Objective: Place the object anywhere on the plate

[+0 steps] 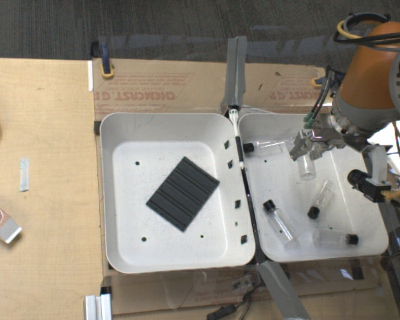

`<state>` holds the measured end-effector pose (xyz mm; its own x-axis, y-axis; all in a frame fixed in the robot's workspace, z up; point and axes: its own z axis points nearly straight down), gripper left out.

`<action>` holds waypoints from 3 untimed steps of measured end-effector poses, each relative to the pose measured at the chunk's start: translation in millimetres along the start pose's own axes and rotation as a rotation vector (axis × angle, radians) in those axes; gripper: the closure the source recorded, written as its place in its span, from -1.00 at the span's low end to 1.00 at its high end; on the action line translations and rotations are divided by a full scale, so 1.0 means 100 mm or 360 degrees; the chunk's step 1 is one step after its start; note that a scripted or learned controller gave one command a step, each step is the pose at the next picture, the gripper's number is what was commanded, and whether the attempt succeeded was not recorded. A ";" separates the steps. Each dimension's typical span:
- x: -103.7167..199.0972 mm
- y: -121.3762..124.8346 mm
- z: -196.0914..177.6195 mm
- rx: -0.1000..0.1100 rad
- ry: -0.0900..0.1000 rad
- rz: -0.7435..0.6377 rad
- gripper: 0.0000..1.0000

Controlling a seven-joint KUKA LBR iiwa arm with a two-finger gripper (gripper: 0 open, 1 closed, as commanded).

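**Over the right bin: pick-up stage, nothing yet on the plate**

Above the right bin (380,179), the gripper (307,153) hung with a clear vial (307,168) directly beneath it; whether it was clenched or released could not be told. The dark plate (183,193) lay bare in the left bin (110,179). Judged next: lift and cross the bins' raised rims. Open floor surrounded the plate on all sides.

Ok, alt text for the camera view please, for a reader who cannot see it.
The gripper hangs over the right bin, where several clear vials with black caps lie scattered. A dark ridged plate lies flat and bare in the left bin.
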<state>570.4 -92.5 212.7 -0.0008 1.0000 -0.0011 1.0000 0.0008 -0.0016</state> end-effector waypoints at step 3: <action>1.92 0.44 0.37 0.0003 0.0000 -0.0562 1.00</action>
<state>614.3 99.3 175.2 -0.3463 0.9381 -0.0004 0.9381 0.3463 -0.0037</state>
